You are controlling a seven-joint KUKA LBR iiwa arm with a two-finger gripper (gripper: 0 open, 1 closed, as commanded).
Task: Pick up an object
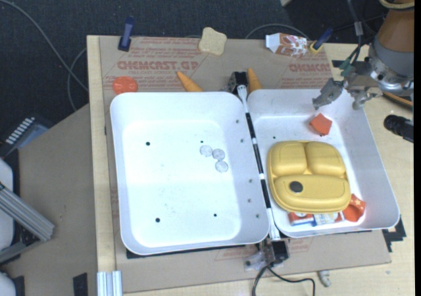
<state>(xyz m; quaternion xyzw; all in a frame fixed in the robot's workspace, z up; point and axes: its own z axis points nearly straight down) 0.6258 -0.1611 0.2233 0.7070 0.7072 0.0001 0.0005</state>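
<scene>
Orange block [320, 123] sits just beyond the yellow tray [309, 175]; gripper [343, 93] hangs above the block, fingers spread, holding nothing.

"CHEMCAST GP" in red on the brown board [158, 64]

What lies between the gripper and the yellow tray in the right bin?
In the camera view, a small orange block lies on the bin floor between the gripper and the yellow tray, apart from both.
</scene>
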